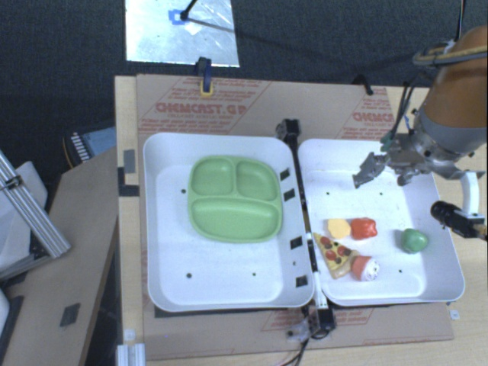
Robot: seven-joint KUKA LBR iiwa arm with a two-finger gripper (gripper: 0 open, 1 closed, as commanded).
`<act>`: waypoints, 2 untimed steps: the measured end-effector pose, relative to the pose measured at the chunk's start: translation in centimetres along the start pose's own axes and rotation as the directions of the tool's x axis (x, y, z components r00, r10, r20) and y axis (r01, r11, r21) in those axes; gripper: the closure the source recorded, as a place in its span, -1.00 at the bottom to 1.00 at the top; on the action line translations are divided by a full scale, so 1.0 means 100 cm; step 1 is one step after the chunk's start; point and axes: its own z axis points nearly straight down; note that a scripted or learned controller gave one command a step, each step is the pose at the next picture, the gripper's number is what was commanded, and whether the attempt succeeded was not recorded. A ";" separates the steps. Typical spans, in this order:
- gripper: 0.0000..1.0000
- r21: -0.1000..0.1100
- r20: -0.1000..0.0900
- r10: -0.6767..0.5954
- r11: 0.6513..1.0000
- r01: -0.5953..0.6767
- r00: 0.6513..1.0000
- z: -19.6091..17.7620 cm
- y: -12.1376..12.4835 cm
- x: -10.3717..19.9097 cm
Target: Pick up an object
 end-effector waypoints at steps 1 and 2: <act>-1.00 -0.010 0.001 -0.002 1.000 0.002 1.000 -0.005 0.002 0.000; -1.00 -0.007 0.001 -0.001 1.000 0.001 1.000 0.037 0.003 0.004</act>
